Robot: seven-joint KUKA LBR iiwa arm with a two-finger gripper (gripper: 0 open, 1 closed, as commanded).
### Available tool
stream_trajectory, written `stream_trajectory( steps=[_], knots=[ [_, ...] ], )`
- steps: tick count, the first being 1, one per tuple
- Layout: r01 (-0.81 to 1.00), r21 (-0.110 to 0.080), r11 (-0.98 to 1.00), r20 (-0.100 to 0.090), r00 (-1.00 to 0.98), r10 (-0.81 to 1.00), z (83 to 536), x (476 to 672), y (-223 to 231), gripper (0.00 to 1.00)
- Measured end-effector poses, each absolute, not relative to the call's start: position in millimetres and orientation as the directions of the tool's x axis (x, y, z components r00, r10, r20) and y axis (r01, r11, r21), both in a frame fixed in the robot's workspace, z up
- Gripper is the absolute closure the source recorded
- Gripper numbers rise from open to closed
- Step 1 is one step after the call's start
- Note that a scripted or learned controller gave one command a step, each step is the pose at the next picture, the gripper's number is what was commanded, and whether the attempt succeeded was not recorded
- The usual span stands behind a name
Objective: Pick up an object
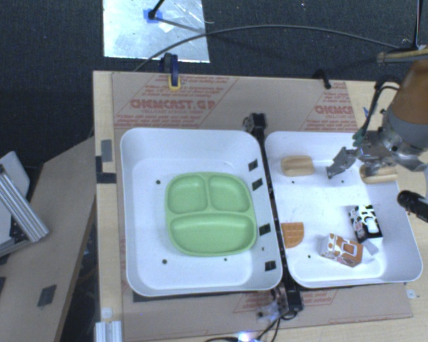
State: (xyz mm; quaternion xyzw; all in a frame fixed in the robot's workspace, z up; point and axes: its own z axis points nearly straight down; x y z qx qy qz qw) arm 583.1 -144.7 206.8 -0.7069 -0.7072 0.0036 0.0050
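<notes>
1. Nothing lifted yet: every object lies on a bin floor, none between the fingers, so the whole pick is left to do.
2. Gripper (351, 159) hanging over the upper part of the right bin (310, 266), reaching in from the right. Fingers parted and released, with bare floor showing between them; no grasp.
3. Likely target, judging by nearness: tan block (297, 165), just left of the fingertips, near the bin's upper left corner and apart from the gripper.
4. Block's long axis runs left to right across the view, roughly parallel to the bin's top wall; no clear head or tail, so no pointing direction to tell.
5. Second tan piece (380, 176) just right of the gripper, partly hidden under the wrist, also lying left to right.
6. Lower down: orange disc (292, 234) by the left wall, patterned box (342, 249) and black-and-white box (364, 221) towards the lower right.
7. Left bin (139, 184) holding a green tray (211, 214), untouched.
</notes>
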Motion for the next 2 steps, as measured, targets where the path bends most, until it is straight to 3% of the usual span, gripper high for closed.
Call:
stream_trajectory(
  steps=[1,2],
  knots=[
    [1.000,0.001,0.003,0.000,-0.003,1.000,214.3,585.9,-144.2,0.00],
    [1.000,-0.001,0.001,0.000,-0.001,1.000,170.4,583.3,-150.2,0.00]
  ],
)
